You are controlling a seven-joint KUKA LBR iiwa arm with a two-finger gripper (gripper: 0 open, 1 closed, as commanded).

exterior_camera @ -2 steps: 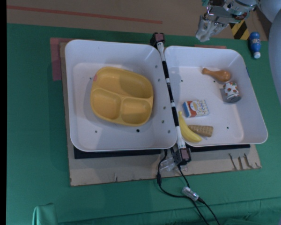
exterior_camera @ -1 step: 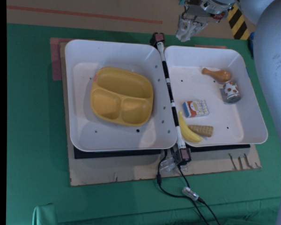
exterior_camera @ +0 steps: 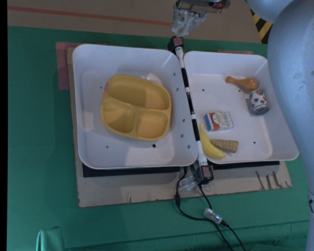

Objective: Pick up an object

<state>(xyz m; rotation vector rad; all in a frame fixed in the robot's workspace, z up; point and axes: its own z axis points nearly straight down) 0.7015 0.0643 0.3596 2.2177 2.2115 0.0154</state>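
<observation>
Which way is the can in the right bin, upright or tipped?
Tipped. The can lies on its side on the floor of the right bin, its round end facing the camera, just below the drumstick.

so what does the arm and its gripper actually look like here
The arm is a thick, rounded, pale grey tube with a smooth matte shell and dark lettering low on it at the frame's edge. The gripper is a small metallic silver-grey unit with light, narrow fingers pointing down and teal and red bits on its body.
</observation>
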